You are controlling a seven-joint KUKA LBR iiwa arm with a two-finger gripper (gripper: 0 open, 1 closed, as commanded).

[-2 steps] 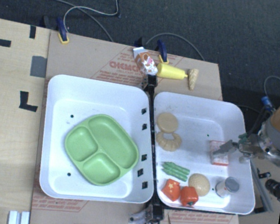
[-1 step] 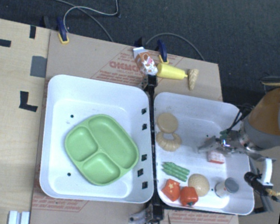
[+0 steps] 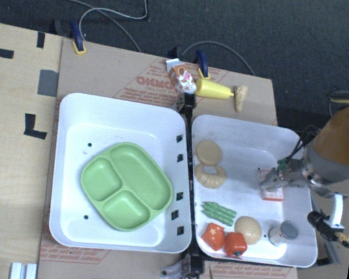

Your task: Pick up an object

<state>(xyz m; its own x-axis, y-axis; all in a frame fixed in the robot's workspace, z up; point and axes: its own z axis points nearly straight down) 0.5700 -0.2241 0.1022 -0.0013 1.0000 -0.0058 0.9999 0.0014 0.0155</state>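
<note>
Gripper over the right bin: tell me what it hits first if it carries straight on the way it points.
The gripper points down and leftward at the right bin. First contact looks like the small white and red item beneath it, or bare bin floor beside it; depth is unclear from this slant.

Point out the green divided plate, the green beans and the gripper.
green divided plate [image 3: 126, 187]: camera view, centre ridge.
green beans [image 3: 218, 212]: camera view, middle of bunch.
gripper [image 3: 271, 182]: camera view, at its tip.

left bin [image 3: 72, 119]: green tray [image 3: 126, 186] | right bin [image 3: 248, 131]: toy foods, jaws [image 3: 271, 181] low near red-white box [image 3: 273, 194]
</note>
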